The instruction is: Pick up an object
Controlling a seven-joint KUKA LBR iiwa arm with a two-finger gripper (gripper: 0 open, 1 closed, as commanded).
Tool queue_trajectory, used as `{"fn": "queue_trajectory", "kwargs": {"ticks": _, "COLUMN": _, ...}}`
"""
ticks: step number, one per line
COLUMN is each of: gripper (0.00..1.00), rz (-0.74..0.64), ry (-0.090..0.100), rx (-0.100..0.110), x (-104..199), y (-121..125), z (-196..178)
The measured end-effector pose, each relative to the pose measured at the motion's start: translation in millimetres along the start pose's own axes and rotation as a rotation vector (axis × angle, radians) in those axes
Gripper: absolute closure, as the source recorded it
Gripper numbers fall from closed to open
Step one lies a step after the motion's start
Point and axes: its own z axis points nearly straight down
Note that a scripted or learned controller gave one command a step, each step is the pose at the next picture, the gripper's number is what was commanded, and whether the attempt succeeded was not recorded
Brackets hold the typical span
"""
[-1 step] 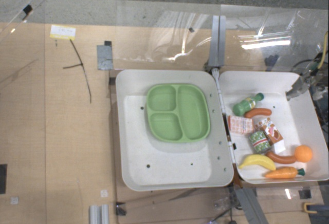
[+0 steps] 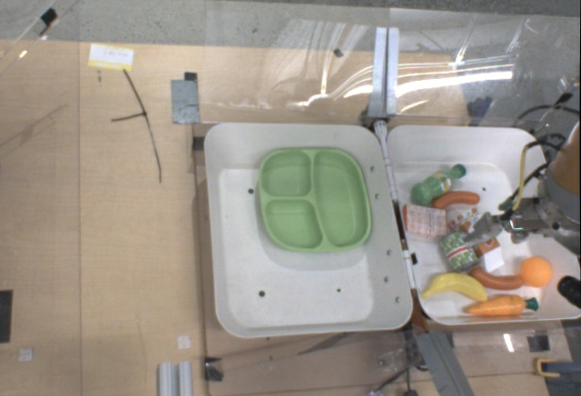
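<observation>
**Claw low among the toys, nothing lifted yet**

Nearest the camera, along the front wall of the right bin [image 2: 454, 142], lie a toy carrot [image 2: 497, 305] and a yellow banana [image 2: 457, 286], with an orange ball [image 2: 536, 272] just beside them and a red sausage-like piece [image 2: 497, 278] between ball and banana. All of these rest on the bin floor.

A little farther in, the claw [image 2: 493, 228] reaches in from the right edge, low over the middle of the pile. It sits just beside a small green-and-red can [image 2: 458, 251] and a flat red-and-white packet [image 2: 423, 221]. Whether its fingers are spread or closed cannot be told, since the dark parts blur into the clutter beneath, and no object is plainly seen between them. So a grasp cannot be claimed.

Beyond that, a green bottle [image 2: 437, 186] and a second red sausage [image 2: 457, 199] lie near the bin's back half, untouched.

In the left bin [image 2: 223, 290], well apart from the arm, a green divided plate [image 2: 315, 199] sits near the far wall. The tan worktop [image 2: 91, 231] stretches to the left.

As a judgement, the task is at its approach or grasp stage: the arm has a target close at hand, probably the can or packet, but closing, lifting and clearing the bin all appear to remain.
</observation>
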Motion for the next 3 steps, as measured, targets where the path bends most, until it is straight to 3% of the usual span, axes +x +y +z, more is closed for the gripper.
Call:
{"fn": "queue_trajectory", "kwargs": {"ticks": 1, "gripper": 0.00, "rz": 0.010, "ry": -0.016, "rx": -0.031, "x": 31.2, "y": 1.2, "z": 48.1}}
{"fn": "queue_trajectory", "kwargs": {"ticks": 2, "gripper": 1.00, "rz": 0.005, "ry": -0.010, "rx": -0.030, "x": 34.8, "y": 2.7, "z": 40.1}}
{"fn": "queue_trajectory", "kwargs": {"ticks": 3, "gripper": 1.00, "rz": 0.025, "ry": 0.001, "rx": -0.003, "x": 109.7, "y": 58.3, "z": -31.9}}
